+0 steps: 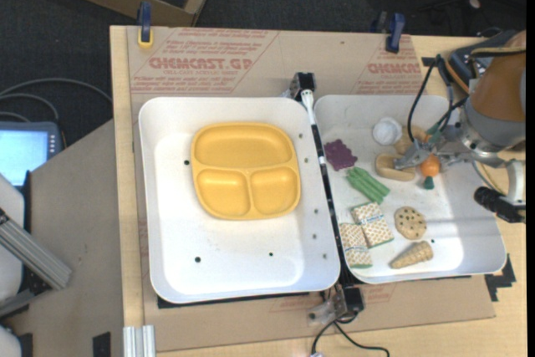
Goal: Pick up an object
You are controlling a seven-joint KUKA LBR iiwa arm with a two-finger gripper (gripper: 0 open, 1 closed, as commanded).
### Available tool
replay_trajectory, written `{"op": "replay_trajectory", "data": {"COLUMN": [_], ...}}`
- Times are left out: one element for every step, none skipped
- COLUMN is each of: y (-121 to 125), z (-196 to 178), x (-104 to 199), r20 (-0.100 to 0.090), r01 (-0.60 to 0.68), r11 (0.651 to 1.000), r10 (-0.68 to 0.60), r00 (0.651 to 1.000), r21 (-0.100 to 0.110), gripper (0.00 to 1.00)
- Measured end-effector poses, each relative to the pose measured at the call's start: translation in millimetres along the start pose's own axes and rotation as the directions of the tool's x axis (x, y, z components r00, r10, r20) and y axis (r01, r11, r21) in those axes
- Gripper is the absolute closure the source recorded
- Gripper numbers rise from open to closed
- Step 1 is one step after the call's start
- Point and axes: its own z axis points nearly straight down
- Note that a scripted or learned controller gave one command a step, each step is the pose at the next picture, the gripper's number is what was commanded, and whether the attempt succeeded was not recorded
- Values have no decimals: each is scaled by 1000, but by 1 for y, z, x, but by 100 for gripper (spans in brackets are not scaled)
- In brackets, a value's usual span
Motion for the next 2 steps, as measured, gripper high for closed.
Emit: {"op": "replay_trajectory", "data": {"y": [1,35], "z": [-17,-5], "x": [-3,72], "r20": [14,16], "r01": [1,4], "r11": [1000,1000], "r10": [-1,-4], "r00": [1000,1000], "r21": [-9,-10], "gripper": [100,100]}}
